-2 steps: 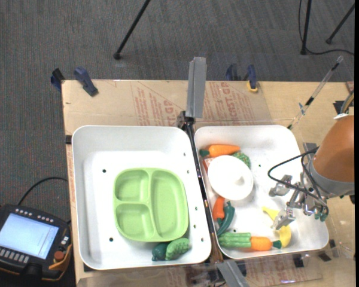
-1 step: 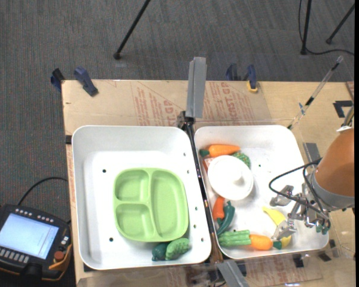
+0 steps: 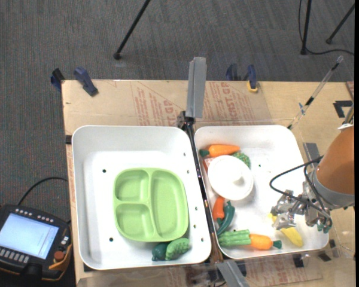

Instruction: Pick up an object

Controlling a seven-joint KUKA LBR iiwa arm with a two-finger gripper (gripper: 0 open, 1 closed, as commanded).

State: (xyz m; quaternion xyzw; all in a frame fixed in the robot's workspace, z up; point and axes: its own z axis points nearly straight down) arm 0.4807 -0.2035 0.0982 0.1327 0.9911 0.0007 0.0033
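Down at the near edge, a teach pendant [image 3: 27,239] sits off the surface's left corner, screen lit. In the left bin [image 3: 84,160], a dark green vegetable and a bumpy green pickle [image 3: 172,249] lie side by side against the near wall, just touching the near rim of the green divided plate [image 3: 151,204], which sits in the middle of that bin. Over to the right bin [image 3: 287,137]: along its near wall lies a carrot with a green top [image 3: 251,240], and just to its right a yellow piece [image 3: 292,237] rests on the bin floor. Right above that yellow piece hangs the tool [image 3: 293,213], low over the bin's near right corner; whether its jaws are wide or narrow I cannot tell from here, and nothing shows clearly between them. The grey arm with its orange band [image 3: 342,166] comes in from the right. By the divider, an orange piece and a dark green pepper [image 3: 226,216] lie together. Beyond them a white round bowl [image 3: 231,177] sits upside down, with a green bumpy piece [image 3: 243,158] at its far right edge and another carrot [image 3: 220,150] just behind. Farther back, the bare wooden surface [image 3: 131,100] carries blue clamps [image 3: 84,81].
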